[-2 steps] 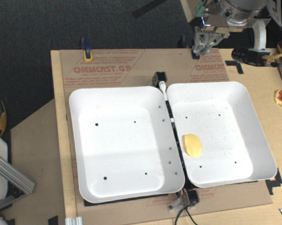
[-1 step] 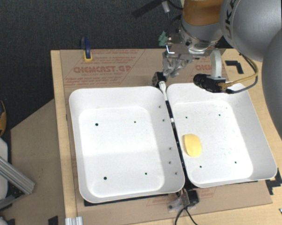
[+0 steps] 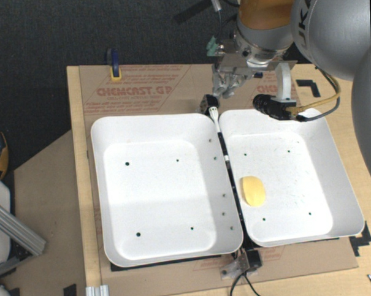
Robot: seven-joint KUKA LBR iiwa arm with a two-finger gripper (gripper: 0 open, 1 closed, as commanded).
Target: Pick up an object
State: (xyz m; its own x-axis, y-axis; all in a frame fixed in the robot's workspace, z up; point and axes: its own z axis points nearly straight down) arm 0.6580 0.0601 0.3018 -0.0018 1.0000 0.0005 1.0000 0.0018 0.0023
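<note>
Gripper (image 3: 227, 87): raised beyond the bins' far edge, near the seam, nothing visible between the fingers; grip state impossible to tell. Probably parked high to leave the bins unobstructed. Yellow object (image 3: 253, 191): lying in the right bin (image 3: 321, 169), by its left wall; smooth, oval, pale yellow, flattish.
</note>
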